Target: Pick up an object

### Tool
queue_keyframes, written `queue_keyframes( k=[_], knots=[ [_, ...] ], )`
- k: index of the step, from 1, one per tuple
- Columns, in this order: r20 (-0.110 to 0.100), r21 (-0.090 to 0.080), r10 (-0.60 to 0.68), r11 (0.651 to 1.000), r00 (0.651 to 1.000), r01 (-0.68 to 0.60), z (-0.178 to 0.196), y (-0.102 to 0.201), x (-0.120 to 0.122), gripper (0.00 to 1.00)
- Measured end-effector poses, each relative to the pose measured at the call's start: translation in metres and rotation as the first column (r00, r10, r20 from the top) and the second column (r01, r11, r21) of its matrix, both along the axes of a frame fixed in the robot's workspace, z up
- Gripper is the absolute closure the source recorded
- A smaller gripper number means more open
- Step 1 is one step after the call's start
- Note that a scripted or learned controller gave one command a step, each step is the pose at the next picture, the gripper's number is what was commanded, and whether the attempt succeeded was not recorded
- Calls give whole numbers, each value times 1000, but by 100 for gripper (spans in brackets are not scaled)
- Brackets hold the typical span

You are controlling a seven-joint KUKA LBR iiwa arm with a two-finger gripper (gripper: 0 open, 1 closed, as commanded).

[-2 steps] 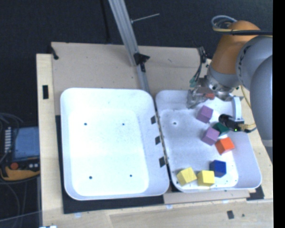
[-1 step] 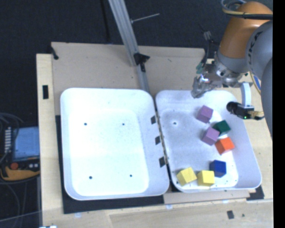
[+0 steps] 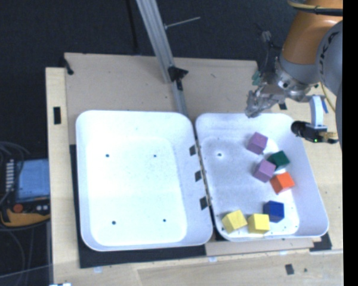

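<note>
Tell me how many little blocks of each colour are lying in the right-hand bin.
Purple blocks: 2
Yellow blocks: 2
Green block: 1
Orange block: 1
Blue block: 1
Total: 7 blocks

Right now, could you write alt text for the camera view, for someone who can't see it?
A robot arm's claw hovers over the far edge of the right bin, which holds seven small blocks: two purple, two yellow, one green, one orange, one blue. The left bin sits beside it.
</note>
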State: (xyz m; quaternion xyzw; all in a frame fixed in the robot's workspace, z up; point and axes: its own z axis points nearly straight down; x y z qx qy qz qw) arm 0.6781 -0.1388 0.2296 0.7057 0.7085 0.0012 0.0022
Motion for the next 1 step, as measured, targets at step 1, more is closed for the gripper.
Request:
queue_keyframes(
  k=[1],
  knots=[
    [-3,2,2,1000,1000,-2,6,52,-20,100]
  ],
)
